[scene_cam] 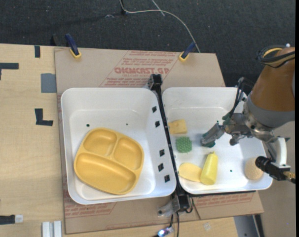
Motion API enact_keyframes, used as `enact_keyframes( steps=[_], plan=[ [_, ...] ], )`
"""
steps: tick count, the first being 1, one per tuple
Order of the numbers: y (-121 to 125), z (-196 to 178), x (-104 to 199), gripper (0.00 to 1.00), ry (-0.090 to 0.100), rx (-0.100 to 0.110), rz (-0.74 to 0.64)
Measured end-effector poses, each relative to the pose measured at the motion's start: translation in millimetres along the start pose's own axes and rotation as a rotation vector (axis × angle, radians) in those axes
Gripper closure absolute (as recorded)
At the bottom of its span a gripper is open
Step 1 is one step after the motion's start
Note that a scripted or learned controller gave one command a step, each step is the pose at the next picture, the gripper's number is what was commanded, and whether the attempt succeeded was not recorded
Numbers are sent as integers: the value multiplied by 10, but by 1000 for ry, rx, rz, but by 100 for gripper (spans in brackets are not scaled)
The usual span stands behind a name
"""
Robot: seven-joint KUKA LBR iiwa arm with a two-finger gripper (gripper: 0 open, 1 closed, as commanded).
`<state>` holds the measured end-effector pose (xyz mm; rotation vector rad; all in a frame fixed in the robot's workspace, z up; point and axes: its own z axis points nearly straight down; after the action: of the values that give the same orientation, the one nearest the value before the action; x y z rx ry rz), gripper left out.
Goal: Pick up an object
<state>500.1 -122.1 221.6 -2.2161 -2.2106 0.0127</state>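
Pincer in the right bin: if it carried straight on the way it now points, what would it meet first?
The pincer points left and slightly down toward the green ball, so that likely comes first. Its height above the bin floor is unclear, so it might pass over the ball.

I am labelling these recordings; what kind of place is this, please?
Probably a robotics lab test bench: two white bins on clamped cardboard, a robot arm, and toy-like objects such as a yellow divided plate.

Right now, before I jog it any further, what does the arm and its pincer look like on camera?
The arm is a rounded, bulky body, orange-tan on top with a grey section beneath, entering from the right. A thin dark cable runs down its left side toward the wrist. The pincer is dark grey and slim, angling out over the right bin. A black fitting with a pale bracket hangs below the wrist.
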Motion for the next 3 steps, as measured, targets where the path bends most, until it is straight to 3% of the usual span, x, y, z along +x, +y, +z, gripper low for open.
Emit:
enact_keyframes(
  steps=[1,3],
  plan=[
    [24,-54,4,0,-2,-11,-4],
    [-60,1110,-4,0,-2,-6,-2]
  ],
)
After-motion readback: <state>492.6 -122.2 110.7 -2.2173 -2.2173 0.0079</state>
